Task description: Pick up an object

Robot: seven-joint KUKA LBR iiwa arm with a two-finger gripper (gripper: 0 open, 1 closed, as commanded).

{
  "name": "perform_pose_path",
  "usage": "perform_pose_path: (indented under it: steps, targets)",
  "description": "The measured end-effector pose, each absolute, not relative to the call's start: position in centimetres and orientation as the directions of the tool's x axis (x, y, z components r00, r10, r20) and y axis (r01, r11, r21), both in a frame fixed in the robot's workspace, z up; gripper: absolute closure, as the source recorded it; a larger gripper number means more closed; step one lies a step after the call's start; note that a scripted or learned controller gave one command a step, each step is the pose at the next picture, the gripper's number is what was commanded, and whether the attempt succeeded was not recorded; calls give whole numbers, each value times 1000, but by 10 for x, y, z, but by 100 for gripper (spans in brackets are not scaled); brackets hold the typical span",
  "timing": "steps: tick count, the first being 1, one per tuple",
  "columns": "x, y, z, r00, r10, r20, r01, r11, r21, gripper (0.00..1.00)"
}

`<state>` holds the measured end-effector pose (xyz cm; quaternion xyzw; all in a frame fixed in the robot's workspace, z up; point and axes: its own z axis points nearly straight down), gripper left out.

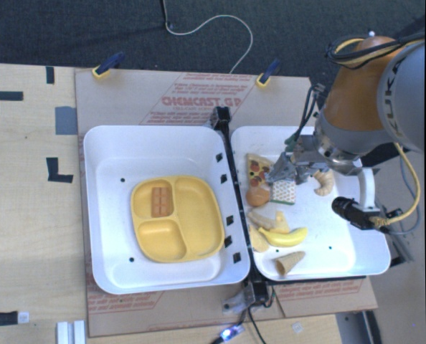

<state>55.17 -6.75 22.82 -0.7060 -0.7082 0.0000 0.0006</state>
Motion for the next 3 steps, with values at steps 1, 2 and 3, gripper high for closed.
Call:
perform_pose_path:
  steps: [1,2,3]
  targets:
    - [558,-75,213,0,1000,-1,1000,0,-4,100]
    - [554,-84,217,0,1000,0,1000,0,-2,100]
    - [554,-77,214,-1,1000,0,1000,1,-3,100]
